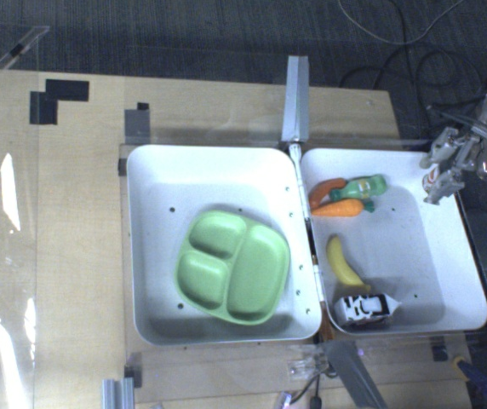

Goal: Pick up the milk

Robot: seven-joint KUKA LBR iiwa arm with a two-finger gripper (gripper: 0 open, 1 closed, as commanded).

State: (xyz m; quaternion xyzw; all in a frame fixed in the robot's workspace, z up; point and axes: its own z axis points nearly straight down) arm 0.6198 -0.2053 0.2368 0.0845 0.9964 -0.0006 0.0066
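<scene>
Pale wood bench (73,228) bears 2 white bins, the left bin (154,245) holding a green tray (233,267), the right bin (431,254) a banana (343,262), carrot (339,209) and, at its near-left corner, the milk (366,307), while the gripper (442,177) hovers over its far-right rim, grasping nothing.

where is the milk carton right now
The milk carton lies in the right bin, at its near left corner, just below the banana and far from the gripper at the bin's far right edge.
</scene>
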